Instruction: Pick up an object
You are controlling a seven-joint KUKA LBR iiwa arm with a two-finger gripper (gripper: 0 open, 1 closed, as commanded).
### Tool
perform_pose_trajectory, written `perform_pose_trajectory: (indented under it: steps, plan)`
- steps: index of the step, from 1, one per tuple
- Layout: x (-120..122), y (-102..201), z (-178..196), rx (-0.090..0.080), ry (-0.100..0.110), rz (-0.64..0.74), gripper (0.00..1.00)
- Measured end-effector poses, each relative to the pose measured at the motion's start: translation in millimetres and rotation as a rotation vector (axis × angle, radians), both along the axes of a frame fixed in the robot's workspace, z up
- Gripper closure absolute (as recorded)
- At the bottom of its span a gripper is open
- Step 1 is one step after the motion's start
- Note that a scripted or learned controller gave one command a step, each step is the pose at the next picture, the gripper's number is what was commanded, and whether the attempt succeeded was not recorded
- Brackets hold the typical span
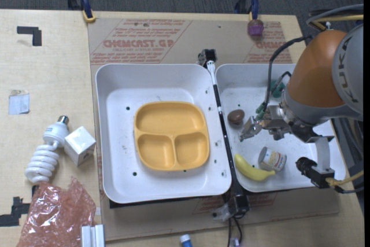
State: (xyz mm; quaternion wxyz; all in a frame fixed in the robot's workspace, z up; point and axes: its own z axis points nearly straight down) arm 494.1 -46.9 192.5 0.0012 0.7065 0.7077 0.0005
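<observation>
Your gripper (250, 129) hung low in the right bin (231, 75), fingers spread and gripping nothing, probably lining up a pick. The brown round object (236, 117) lay just beside it, the banana (253, 169) and small jar (272, 158) nearer the bin's front.

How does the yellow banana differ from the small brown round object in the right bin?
The yellow banana is long and curved; the small brown round object is compact and rounded. The banana lies near the right white bin's front edge, beside a small jar; the brown object sits farther back, alone. Both lie loose in the same bin, neither between the gripper's fingers.
</observation>
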Motion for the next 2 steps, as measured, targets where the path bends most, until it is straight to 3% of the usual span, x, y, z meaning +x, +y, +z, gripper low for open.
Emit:
perform_pose_trajectory:
  steps: [1, 2]
  plan:
    - [-14.6, -44.4, -88.9, 0.001, 0.001, -0.003, 0.00]
    - [-13.2, -44.9, -79.0, 0.000, -0.001, -0.003, 1.00]
